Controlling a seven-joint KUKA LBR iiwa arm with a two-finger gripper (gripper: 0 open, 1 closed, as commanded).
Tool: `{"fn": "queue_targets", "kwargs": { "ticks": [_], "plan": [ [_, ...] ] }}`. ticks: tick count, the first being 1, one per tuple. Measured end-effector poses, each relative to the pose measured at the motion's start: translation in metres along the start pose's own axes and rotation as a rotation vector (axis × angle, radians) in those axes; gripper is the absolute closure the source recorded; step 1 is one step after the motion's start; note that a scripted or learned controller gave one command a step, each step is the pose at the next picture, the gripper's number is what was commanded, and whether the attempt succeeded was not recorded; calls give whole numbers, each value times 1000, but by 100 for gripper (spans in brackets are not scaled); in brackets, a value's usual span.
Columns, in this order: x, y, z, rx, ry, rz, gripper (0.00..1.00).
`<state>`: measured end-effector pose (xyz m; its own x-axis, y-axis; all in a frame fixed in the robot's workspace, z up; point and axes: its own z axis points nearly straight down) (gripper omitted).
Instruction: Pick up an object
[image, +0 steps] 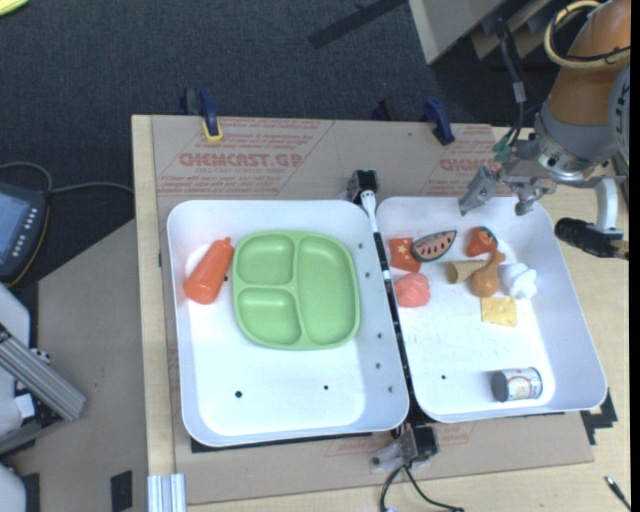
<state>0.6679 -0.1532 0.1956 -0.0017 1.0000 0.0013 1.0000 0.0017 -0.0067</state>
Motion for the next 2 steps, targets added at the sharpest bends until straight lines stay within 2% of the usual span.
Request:
{"fn": "queue_targets", "kwargs": {
  "ticks": [1, 2],
  "plan": [
    [-1, 8, 46, -2, 0, 0, 0],
    [1, 2, 107, -2, -1, 0, 0]
  ]
}}
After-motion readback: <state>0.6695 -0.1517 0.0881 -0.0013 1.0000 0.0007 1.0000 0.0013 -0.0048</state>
